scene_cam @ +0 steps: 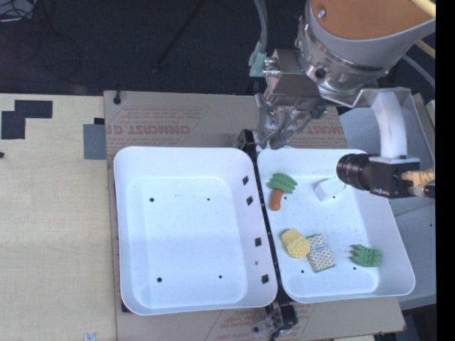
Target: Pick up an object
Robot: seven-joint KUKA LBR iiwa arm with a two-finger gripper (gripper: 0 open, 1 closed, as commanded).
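Observation:
My gripper (276,137) hangs above the back left corner of the right bin (398,275), over the divider between the bins. Nothing shows between its fingers. Just in front of it lies a toy carrot (279,189) with a green top and orange root. A small white block (328,188) sits to the carrot's right. Nearer the front lie a yellow lumpy piece (294,243), a patterned flat square (320,252) touching it, and a green leafy toy (365,256).
The left bin (131,190) sits beside the right one on a cardboard sheet (178,119). A black cylindrical device (370,174) on a white mount juts over the right bin's back right part.

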